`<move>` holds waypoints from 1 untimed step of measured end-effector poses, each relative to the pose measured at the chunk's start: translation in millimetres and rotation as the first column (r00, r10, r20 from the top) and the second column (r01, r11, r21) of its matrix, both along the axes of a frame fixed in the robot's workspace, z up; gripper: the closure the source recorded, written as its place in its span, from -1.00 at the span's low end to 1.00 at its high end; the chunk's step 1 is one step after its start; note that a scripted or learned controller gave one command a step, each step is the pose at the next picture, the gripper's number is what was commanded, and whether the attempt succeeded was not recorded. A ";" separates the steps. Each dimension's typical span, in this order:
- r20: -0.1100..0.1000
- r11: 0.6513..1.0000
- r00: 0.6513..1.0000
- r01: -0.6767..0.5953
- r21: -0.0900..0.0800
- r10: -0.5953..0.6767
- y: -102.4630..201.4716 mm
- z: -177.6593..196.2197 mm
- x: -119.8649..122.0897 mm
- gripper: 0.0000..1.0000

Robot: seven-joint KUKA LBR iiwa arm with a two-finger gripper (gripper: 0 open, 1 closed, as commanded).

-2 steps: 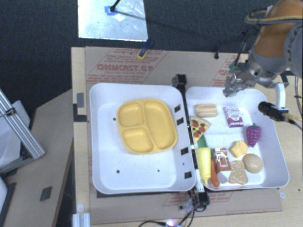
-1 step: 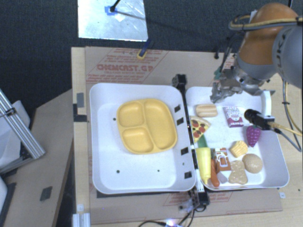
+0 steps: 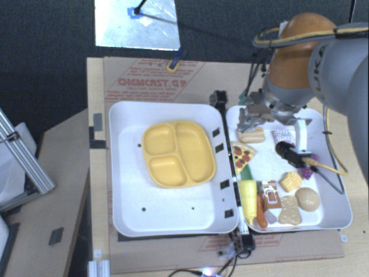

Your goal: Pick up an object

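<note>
My gripper (image 3: 249,124) is low over the far left corner of the right bin (image 3: 336,183), hanging from the grey arm with the orange band. Directly under and in front of it lies a pale beige bread-like piece (image 3: 252,136), touching or nearly touching the gripper tip. A pizza slice (image 3: 243,153) lies just in front of that piece. Whether anything is gripped is hidden by the gripper body.
The right bin also holds a green piece (image 3: 245,171), a yellow corn-like piece (image 3: 248,196), an orange stick (image 3: 261,210), a yellow cheese block (image 3: 290,182), a round tan ball (image 3: 308,199) and a beige cookie (image 3: 290,214). A yellow divided plate (image 3: 176,153) lies in the left bin (image 3: 124,206).
</note>
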State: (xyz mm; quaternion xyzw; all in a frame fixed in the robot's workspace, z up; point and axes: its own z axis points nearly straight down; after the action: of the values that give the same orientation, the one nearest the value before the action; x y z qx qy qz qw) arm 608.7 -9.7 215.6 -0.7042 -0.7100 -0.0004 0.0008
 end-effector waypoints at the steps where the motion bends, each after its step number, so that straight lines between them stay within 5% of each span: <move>1: 0.003 1.000 1.000 0.007 -0.001 -0.007 -10.2 18.4 -5.3 1.00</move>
State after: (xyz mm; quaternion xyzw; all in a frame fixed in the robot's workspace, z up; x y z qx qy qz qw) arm 603.4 -19.9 234.0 -0.7066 -0.7076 -0.0009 -0.0005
